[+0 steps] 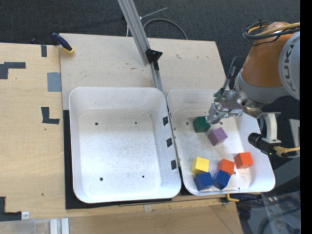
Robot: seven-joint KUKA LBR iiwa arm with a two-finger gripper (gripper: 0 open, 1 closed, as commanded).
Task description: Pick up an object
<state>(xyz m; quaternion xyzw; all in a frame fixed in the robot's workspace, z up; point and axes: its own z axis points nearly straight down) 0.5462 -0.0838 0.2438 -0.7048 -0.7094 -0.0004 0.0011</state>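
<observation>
Green cube (200, 125) sits in the right bin (181, 101), upper-middle of the floor, with bare floor open to its left toward the divider. Gripper (215, 117) is right at its upper right edge, low over the bin; can't tell whether the fingers are spread or closed, or whether they have the cube, since the wrist blocks the tips.

Purple cube (217, 135) is just beside the green one, down and right, tilted on its footprint. Little gap between them.

The rest are clustered at the near end of the bin: yellow cube (200, 165), two blue cubes (204, 180) and (222, 179) touching or nearly so, an orange cube (225, 166) wedged against them, and a second orange cube (243, 160) slightly apart, near the right wall. Tight packing there, no clean approach from the sides.

Left bin (78, 101) shares the centre rim with the right one; speckled white floor, a few dark dots.

Both bins rest on a pale scuffed board (107, 57). A slanted aluminium rail (131, 18) with a black bracket comes down to the bins' far junction. A blue-and-yellow clamp handle (63, 42) sits at the board's far left corner. Wooden table (24, 130) with grey tape marks lies to the left, dark carpet beyond.
</observation>
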